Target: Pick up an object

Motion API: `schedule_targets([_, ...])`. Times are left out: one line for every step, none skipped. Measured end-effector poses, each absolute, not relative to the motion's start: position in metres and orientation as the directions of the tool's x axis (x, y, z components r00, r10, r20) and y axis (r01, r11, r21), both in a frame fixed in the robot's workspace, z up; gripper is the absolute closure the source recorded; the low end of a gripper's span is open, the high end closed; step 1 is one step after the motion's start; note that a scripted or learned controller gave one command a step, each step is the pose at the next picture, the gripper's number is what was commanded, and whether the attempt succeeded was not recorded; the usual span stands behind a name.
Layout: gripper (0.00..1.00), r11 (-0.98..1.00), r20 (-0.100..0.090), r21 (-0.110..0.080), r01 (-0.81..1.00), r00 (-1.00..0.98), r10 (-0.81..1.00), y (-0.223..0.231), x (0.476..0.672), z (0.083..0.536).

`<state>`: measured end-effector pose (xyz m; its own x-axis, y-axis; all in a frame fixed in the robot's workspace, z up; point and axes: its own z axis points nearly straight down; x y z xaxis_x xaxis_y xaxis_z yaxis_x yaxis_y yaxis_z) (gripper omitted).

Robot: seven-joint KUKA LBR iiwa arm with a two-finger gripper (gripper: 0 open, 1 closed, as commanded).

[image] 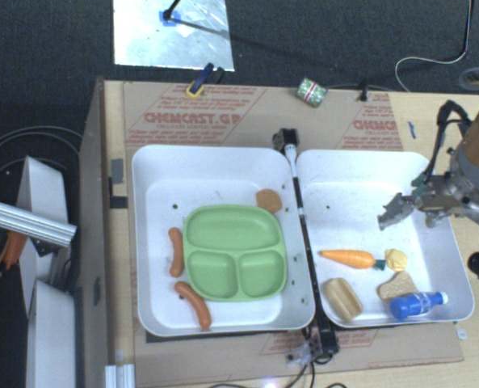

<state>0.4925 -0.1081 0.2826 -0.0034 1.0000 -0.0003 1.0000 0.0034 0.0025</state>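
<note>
Orange carrot (348, 258) lies beside bread roll (343, 297), blue bottle (417, 304).

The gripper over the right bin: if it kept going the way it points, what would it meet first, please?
The gripper points toward the view's left and slightly down, so probably bare floor of the right bin, then the divider between the bins. Its height is unclear from this view. The carrot lies below that line.

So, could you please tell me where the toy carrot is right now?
The toy carrot lies in the right bin, near the divider, between the bread roll and the hand.
</note>
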Motion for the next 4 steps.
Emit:
schedule_targets([0.00,0.000,-0.001,-0.002,1.000,0.000,1.000,-0.185,0.519,0.182])
schedule_targets([0.00,0.001,0.000,0.001,1.000,-0.001,1.000,-0.197,0.507,0.145])
schedule_targets([0.00,0.001,0.000,0.002,1.000,-0.001,1.000,-0.196,0.499,0.095])
schedule_targets([0.00,0.003,0.000,0.002,1.000,-0.003,1.000,-0.137,0.561,0.084])
